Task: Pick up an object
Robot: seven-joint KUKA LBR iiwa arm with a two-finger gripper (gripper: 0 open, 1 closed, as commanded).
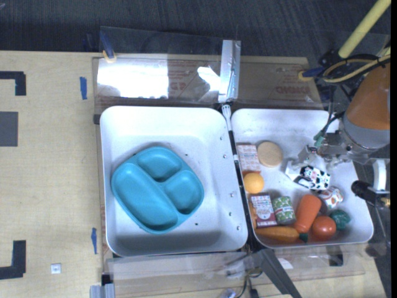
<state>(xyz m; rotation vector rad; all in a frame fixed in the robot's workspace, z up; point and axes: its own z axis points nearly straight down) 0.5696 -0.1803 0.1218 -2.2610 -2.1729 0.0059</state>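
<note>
The right bin (273,126) holds several toy foods. Among them are a tan round bun (270,154), a pink carton (248,157), an orange (253,183), a red box (262,207), a green can (284,209), an upright carrot (307,211) and a tomato (324,227). A black-and-white cow toy (314,177) lies near the bin's right side. My gripper (324,149) hangs low over the right bin, just above and to the right of the cow toy. The view does not show whether it touches anything.
The left bin (124,126) holds a blue divided plate (158,188). A long orange piece (279,233) lies by the right bin's front wall, and a small green item (340,217) sits at its right. Clear plastic panels (161,73) stand behind the bins. Cables (347,67) hang at upper right.
</note>
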